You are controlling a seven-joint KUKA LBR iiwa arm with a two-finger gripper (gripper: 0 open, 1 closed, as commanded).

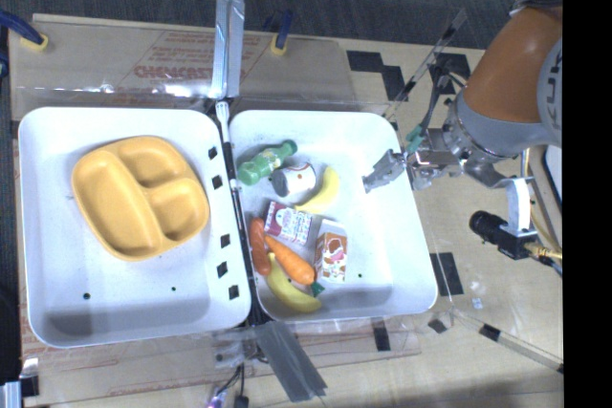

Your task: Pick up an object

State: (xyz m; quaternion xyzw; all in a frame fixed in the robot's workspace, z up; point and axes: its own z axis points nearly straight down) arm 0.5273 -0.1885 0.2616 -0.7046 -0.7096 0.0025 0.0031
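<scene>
The right bin [382, 234] holds a pile of small things near its left side: a green bottle [264, 161], a white and red round object [298, 177], a yellow banana [323, 191], a pink carton [290, 224], a small juice box [331, 256], an orange carrot [287, 260] and a second banana [290, 294] at the front. My gripper [382, 172] hangs over the right part of this bin, to the right of the pile and apart from every object. Nothing shows between its fingers.
The left bin [57, 301] bears a yellow compartment plate [140, 196]. A metal divider clamp [229, 43] stands at the back between the bins. The arm's orange band [512, 72] and cables sit to the right of the bench.
</scene>
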